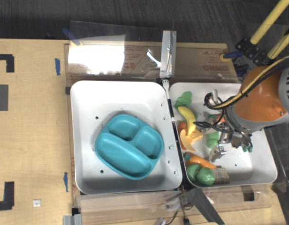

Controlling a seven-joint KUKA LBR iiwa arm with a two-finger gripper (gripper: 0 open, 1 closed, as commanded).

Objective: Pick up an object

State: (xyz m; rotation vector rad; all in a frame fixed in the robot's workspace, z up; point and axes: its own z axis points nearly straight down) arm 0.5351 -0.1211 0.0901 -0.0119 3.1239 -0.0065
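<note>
Gripper (pixel 220 151) is down inside the right bin (pixel 262 168), over bare white floor right of the toy pile. Can't tell jaw state: the tip is a small cluster of metal and dark parts, too cluttered to separate one side from the other. Nothing visibly between them.

Just above the tip: wrist hardware with black cables looping off to the left and up. Behind that, the orange band (pixel 259 97) bulks over the bin's right half, grey arm body running off the right edge. Arm enters from the right, wrist angled down and left into the bin.

Candidate objects all sit along the right bin's left side:
- banana (pixel 187 117), yellow, lying diagonally, upper-middle
- green piece (pixel 184 99) above the banana, near the top corner
- orange-yellow piece (pixel 187 138) below the banana
- carrot (pixel 201 161), orange, lying roughly flat, just left of and below the tip
- green pepper-like toy (pixel 202 175) at the bottom edge

Left bin (pixel 88 102) holds a teal divided tray (pixel 129 146), three compartments, sitting skewed near centre.
</note>
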